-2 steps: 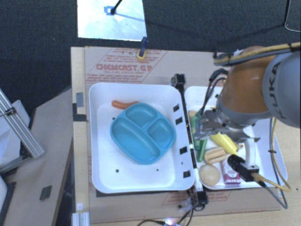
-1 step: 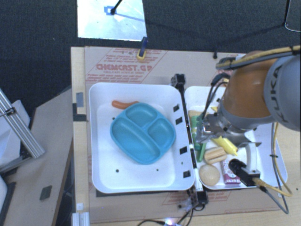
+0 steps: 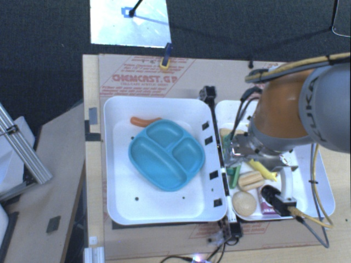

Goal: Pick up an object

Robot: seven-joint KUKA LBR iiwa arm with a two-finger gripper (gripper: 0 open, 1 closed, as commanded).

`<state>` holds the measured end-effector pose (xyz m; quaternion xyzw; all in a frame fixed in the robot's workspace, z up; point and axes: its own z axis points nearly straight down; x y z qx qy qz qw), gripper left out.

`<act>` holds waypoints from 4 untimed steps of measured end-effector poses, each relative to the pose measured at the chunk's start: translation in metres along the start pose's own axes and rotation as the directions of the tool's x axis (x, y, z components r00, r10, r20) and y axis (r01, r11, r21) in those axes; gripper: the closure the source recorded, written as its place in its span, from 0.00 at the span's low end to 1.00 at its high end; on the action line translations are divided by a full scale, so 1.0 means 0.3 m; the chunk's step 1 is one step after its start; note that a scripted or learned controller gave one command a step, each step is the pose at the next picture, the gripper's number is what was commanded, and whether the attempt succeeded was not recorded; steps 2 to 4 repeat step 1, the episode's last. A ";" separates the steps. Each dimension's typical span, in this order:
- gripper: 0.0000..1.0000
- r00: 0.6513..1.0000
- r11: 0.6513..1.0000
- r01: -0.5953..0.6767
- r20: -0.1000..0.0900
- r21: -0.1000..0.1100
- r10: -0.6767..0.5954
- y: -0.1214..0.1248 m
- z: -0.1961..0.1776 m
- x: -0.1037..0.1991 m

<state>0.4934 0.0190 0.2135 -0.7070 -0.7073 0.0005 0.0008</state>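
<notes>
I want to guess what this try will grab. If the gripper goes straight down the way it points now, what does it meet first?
Probably the yellow banana-shaped toy or the tan rounded block beside it in the right white bin. The gripper hangs above that cluster, but depth is unclear from one slanted view.

Bench top is a cardboard sheet [image 3: 148, 75] w/ red print, sitting under two white bins [image 3: 118, 163] side by side. A yellow-and-blue clamp [image 3: 165, 59] is on its far edge. Shiny metal plate [image 3: 129, 12] on dark carpet [image 3: 44, 37] beyond (pretty reflective). Aluminium rail [image 3: 22, 149] at left.
</notes>
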 end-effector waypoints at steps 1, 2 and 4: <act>1.00 1.000 1.000 0.000 0.000 -0.004 0.000 0.031 -0.033 -0.022; 1.00 1.000 1.000 0.000 0.000 -0.004 0.000 0.031 -0.033 -0.022; 1.00 1.000 1.000 0.000 0.000 -0.004 0.000 0.031 -0.033 -0.022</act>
